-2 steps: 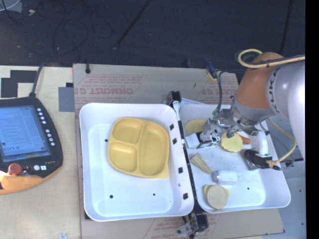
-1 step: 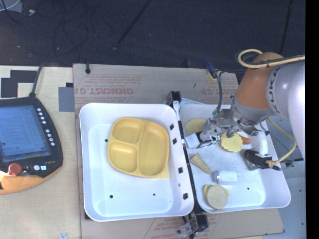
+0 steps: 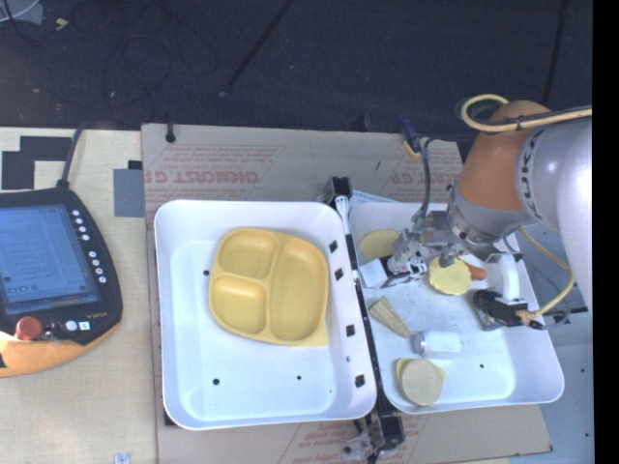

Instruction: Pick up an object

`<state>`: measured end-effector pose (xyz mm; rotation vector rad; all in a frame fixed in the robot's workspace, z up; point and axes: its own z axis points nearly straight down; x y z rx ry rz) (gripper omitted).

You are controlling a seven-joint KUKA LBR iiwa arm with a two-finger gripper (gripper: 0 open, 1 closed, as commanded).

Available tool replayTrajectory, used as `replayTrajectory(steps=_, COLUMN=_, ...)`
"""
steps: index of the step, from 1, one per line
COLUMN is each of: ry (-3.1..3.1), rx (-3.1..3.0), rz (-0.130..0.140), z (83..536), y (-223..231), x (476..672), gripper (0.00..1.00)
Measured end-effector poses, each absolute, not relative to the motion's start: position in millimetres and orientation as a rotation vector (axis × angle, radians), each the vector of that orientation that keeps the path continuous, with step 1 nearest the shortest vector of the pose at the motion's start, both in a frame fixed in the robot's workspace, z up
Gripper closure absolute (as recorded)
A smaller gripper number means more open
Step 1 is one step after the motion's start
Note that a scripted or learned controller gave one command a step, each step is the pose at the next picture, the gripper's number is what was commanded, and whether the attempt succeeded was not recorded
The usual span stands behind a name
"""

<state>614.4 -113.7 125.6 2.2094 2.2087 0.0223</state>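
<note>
Teach pendant (image 3: pixel 53 269) sits at my far left on the bench, screen lit, red button near its lower edge, orange base under it. Brown cardboard sheet (image 3: pixel 251 158) with mirrored red print lies under both bins. Dark cables (image 3: pixel 145 37) trail across the black floor up top.

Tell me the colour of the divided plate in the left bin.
Pale yellow; the plate shows in the camera view.

bench (image 3: pixel 116 375), cardboard sheet (image 3: pixel 251 158), two white bins (image 3: pixel 184 356), handheld control pendant (image 3: pixel 53 269)
</note>
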Motion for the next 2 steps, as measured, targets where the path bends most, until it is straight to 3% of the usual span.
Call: replayTrajectory(steps=2, ry=2.207, rx=2.211, rz=0.023, z=125.5, y=-113.7, x=614.0, gripper=0.0)
